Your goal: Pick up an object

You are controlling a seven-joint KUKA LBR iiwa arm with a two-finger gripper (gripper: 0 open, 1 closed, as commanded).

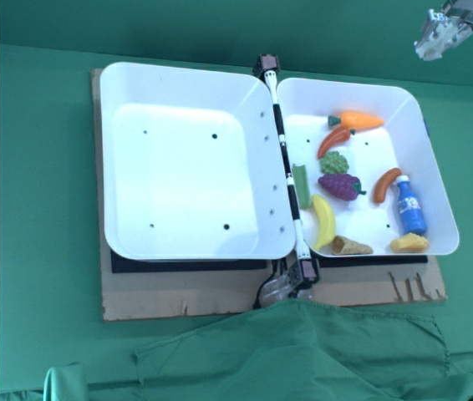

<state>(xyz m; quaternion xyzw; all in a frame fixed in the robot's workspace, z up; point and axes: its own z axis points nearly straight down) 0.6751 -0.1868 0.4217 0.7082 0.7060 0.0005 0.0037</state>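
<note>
My gripper sits at the top right corner of the view, above the green backdrop and well clear of the right bin. It is small and blurred here, so I cannot tell how my fingers stand. Nothing shows between them.

All candidate objects lie in the right bin. Positions below are given relative to that bin:

- Orange carrot: near the far wall, centre.
- Red chilli: just beside the carrot, on its near-left side, lying at a slant.
- Green broccoli piece: near the bin's middle, just below the chilli.
- Purple grapes: touching or almost touching the broccoli piece on its near side.
- Green stick-shaped piece: along the left wall.
- Yellow banana: near-left area, below the green piece.
- Tan cone-shaped piece: at the near wall, just beside the banana.
- Sausage: right of the grapes, tilted.
- Blue bottle: lying flat beside the right wall, just beside the sausage.
- Yellow-orange wedge: near-right corner, just below the bottle.

The left bin adjoins the right bin along a black-and-white divider bar. Both bins rest on a cardboard sheet.
</note>
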